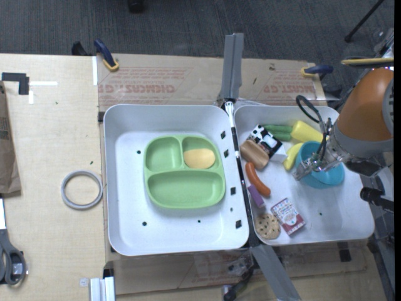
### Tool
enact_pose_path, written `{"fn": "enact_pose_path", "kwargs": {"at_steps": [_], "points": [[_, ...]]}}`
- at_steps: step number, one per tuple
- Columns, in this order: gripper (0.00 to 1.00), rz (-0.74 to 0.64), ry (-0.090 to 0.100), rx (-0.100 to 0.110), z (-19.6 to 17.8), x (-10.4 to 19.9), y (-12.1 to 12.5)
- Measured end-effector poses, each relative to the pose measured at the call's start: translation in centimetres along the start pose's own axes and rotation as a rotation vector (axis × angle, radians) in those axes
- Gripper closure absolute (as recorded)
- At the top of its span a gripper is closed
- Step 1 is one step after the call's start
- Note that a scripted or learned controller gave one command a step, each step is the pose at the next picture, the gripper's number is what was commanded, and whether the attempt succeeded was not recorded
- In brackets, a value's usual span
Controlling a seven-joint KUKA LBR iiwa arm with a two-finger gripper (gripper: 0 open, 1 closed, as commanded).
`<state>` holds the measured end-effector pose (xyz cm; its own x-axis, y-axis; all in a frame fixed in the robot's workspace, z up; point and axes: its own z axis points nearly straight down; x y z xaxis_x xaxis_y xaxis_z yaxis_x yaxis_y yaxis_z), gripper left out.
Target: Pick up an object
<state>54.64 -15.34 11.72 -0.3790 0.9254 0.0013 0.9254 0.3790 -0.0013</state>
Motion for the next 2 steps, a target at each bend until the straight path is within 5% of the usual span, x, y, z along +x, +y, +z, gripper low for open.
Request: {"fn": "enact_pose_path", "kwargs": {"at_steps": [1,2], "points": [[0.00,0.001,-0.001,0.000,-0.02,-0.06,-0.01],[0.00,0.001,-0.001,0.000,-0.02,-0.06,-0.01]]}}
